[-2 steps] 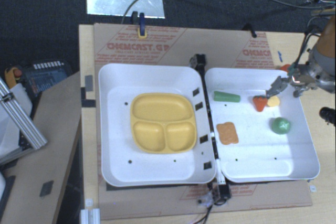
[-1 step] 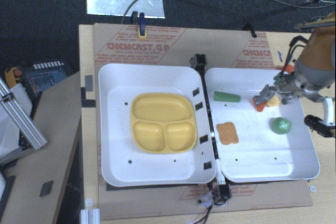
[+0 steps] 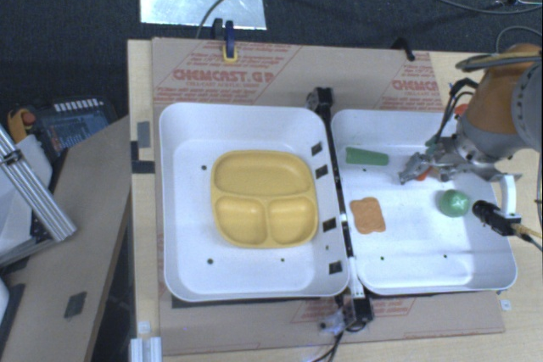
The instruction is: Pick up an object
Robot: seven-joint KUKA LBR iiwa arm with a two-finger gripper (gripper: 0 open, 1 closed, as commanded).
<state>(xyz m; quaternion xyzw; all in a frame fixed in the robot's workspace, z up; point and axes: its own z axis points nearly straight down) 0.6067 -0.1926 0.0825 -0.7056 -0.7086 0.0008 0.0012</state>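
From the overhead camera, the grey arm's claw (image 3: 413,173) hangs low in the right white bin (image 3: 424,267), between a green oblong block (image 3: 366,156) and a round green ball (image 3: 454,203); whether it is spread or pressed together I cannot tell. An orange-brown flat piece (image 3: 368,215) lies nearer the divider. A yellow compartment tray (image 3: 260,197) sits in the left white bin (image 3: 182,182). Nothing looks lifted, so picking seems still ahead.
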